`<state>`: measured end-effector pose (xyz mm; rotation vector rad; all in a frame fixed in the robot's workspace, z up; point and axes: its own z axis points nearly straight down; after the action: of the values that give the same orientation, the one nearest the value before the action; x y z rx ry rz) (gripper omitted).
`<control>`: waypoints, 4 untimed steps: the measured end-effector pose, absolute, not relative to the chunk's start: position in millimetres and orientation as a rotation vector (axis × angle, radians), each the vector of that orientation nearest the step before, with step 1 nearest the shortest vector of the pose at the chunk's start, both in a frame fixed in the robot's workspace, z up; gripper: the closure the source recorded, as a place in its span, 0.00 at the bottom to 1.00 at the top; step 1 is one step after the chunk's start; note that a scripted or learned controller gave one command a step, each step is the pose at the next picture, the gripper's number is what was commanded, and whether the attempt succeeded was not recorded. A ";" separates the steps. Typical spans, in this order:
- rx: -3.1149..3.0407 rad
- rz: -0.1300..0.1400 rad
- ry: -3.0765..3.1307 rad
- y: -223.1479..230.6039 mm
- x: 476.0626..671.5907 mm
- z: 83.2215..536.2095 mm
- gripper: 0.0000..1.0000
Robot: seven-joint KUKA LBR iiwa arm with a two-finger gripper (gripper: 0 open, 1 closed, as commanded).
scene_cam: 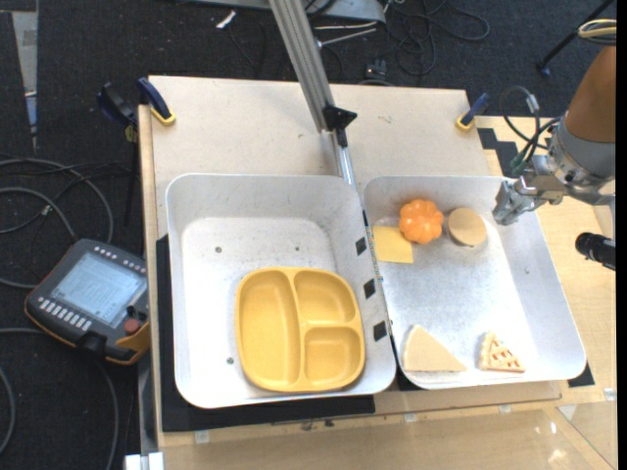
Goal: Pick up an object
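The scene is evenly and brightly lit from above. Soft shadows are cast. Slight blur is seen at the edges.

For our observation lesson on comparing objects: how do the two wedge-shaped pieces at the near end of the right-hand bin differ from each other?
The plain wedge is larger; the patterned wedge is smaller. The plain wedge has a smooth, pale tan face; the patterned wedge has an orange-yellow face with a criss-cross pattern. The plain wedge sits nearer the divide between the bins; the patterned wedge sits nearer the right bin's outer wall. Both are triangular, lie flat and do not touch.
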<state>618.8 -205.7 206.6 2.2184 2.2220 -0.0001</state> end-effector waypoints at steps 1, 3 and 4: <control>2.216 0.005 2.217 -212.1 612.6 261.1 1.00; 2.211 0.004 2.231 -101.1 631.3 255.1 1.00; 2.212 0.003 2.231 -49.4 631.8 260.6 1.00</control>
<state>631.8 -49.4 260.6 2.2123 2.2314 0.0031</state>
